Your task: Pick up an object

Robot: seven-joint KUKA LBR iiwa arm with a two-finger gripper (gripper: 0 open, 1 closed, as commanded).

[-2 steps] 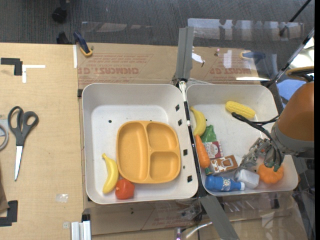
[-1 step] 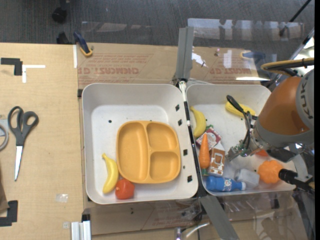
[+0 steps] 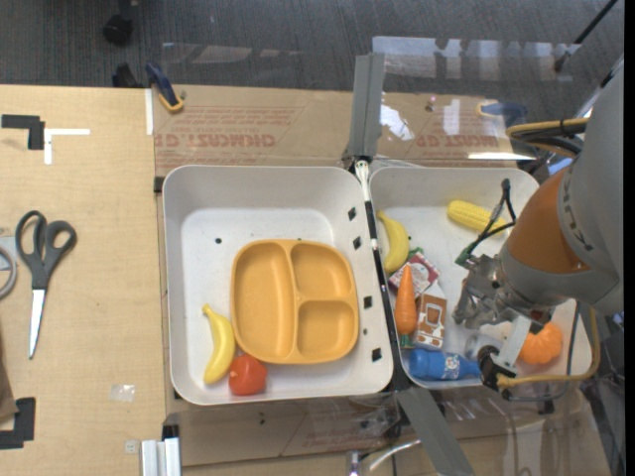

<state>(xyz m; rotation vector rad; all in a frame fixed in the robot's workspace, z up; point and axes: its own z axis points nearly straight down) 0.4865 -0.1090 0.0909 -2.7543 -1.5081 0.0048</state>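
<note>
My gripper (image 3: 474, 307) hangs low inside the right bin (image 3: 437, 191), on the end of the grey arm with its orange band (image 3: 551, 231). It sits just right of a brown snack packet (image 3: 431, 322) and an upright carrot (image 3: 405, 300). A blue bottle (image 3: 442, 367) lies below it at the bin's front, and an orange (image 3: 542, 345) rests to its lower right. A corn cob (image 3: 468, 213) lies at the back and a banana (image 3: 394, 241) against the left wall. Nothing shows clearly between the gripper's tips.
The left bin (image 3: 189, 266) holds a yellow divided plate (image 3: 295, 300), a second banana (image 3: 218, 343) and a red tomato (image 3: 247, 375). Scissors (image 3: 40, 256) lie on the wooden bench far left. A red-and-white packet (image 3: 423, 271) lies beside the carrot.
</note>
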